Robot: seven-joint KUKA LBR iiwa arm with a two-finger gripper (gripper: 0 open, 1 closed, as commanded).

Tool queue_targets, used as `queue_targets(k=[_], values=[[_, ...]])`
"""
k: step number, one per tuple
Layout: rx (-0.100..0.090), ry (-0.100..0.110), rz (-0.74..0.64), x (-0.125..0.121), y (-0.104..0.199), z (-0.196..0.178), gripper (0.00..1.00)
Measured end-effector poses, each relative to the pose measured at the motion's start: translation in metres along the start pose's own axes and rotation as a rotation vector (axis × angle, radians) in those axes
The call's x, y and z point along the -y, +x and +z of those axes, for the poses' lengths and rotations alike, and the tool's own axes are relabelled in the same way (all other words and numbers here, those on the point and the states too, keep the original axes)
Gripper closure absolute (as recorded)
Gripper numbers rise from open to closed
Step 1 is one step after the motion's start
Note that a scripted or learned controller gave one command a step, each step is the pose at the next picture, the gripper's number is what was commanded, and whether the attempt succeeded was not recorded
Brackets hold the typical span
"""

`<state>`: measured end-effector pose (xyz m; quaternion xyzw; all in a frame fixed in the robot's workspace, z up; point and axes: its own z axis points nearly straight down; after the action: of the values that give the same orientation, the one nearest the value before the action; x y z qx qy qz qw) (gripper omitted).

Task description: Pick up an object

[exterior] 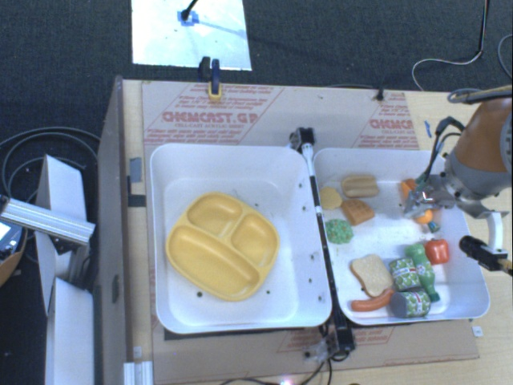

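Gripper low in right bin, small orange object beneath, fingers' spread unclear

Lighting is bright and even, diffuse from overhead. White bins run near blown-out, wall detail mostly lost. Shadows are soft and short, e.g. a faint one under the yellow tray. The pale sheet on the dark floor shows mild glare. Focus is slightly soft overall with low resolution; small food items in the right bin look smeared. Arm edge is a bit fuzzy. Dark carpet is grainy.
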<state>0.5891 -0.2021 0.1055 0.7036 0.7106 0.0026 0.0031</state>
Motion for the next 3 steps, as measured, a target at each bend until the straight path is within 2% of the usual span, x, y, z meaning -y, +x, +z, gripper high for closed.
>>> queue_targets(k=[1,2,3], values=[[0.001,0.004,0.006,-0.035,-0.005,-0.034,1.0],[0.0,0.006,0.005,-0.066,-0.004,0.022,1.0],[0.003,-0.001,0.007,-0.051,-0.005,-0.086,1.0]])
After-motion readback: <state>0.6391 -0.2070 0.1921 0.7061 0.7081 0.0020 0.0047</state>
